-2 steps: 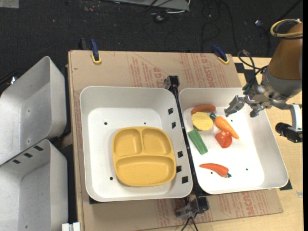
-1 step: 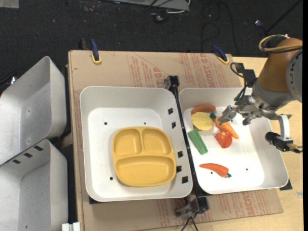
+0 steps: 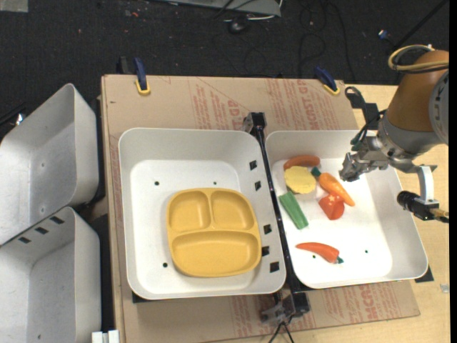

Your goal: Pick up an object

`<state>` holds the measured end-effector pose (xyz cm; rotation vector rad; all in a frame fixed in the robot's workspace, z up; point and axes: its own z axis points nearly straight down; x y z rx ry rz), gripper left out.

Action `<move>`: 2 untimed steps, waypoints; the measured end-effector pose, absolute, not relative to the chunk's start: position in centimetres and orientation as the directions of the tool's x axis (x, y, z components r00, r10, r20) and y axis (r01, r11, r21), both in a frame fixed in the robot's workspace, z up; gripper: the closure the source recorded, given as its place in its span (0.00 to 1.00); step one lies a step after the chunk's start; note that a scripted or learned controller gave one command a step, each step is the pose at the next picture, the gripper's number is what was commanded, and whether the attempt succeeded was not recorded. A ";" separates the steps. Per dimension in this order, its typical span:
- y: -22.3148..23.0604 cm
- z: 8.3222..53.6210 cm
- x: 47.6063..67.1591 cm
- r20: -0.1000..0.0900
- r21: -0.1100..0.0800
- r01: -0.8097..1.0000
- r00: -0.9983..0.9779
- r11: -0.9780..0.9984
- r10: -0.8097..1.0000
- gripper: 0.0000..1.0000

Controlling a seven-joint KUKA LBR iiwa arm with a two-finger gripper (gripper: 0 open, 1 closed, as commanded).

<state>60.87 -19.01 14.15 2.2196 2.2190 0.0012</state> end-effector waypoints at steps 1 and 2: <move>-18.5 18.6 60.9 -0.001 0.005 1.000 -0.003 0.003 1.000 1.00; -18.5 22.0 61.0 -0.002 0.005 1.000 -0.002 0.002 1.000 1.00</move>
